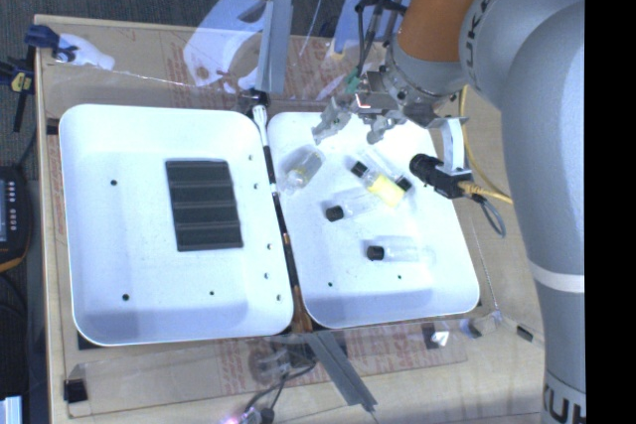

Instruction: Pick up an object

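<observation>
The pincer [358, 119] hangs spread and empty near the right bin's [452, 293] far edge; nothing is lifted yet; small bottles [383, 186] await.

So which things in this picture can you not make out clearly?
- Gripper: small and blurred against the right bin; finger state unclear.
- Clear bottles: see-through on white, outlines faint.
- Arm: covers the bench's right side.
- Clutter behind the bins: blurred, cannot be identified.
</observation>
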Controlling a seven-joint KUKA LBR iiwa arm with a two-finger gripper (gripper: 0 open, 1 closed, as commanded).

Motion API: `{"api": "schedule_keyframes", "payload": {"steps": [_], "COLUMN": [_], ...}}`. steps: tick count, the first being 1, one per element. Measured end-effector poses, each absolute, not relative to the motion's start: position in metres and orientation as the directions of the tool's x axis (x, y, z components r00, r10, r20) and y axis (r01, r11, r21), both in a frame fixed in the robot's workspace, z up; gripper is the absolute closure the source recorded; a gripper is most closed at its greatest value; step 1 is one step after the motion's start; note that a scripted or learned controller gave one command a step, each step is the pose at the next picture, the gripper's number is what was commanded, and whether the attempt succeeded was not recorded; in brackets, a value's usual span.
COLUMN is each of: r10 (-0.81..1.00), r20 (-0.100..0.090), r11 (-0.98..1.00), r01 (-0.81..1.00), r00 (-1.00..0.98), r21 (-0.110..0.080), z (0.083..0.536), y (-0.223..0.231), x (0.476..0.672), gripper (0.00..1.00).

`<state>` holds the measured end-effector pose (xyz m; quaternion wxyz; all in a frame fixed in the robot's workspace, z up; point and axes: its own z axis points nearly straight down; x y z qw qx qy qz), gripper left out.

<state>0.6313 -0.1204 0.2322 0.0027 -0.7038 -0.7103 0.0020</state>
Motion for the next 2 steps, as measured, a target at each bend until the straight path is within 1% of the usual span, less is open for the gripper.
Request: {"api": "schedule_keyframes", "payload": {"steps": [1,2], "r10": [0.997,0.989], "r20": [-0.004,0.000], "r11": [0.079,0.150], "r01": [0.997,0.989], "r00": [-0.079,-0.150], "r21": [-0.006,0.000], "z": [0.099,0.106], "y": [-0.112,-0.200], "x": [0.642,0.657], "gripper": [0.00,0.00]}}
